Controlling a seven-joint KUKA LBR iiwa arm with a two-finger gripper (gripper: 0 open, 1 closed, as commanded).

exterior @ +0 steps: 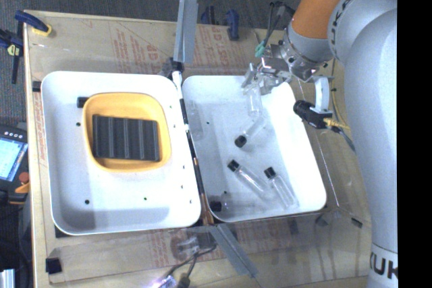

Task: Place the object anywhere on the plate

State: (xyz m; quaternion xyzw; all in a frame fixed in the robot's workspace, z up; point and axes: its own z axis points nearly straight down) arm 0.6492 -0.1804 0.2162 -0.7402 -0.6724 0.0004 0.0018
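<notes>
The arm point(351, 30) bends in from the right, wrist angled down over the right bin point(307, 172). Its pincer point(255, 88) grips a clear vial point(254, 103) hanging below. The yellow plate point(94, 104) lies well off to its left.

Near the bottom right, white capital letters "KU" point(382, 269) stand on the grey body of the arm point(374, 111), the start of a brand name cut off at the edge. Faint reddish printing point(209, 44) runs across the brown board of the desk point(101, 40) behind the bins, but it is too small and blurred to read. The lit screen of a small device point(9, 157) at the left edge shows marks too tiny to make out.
</notes>
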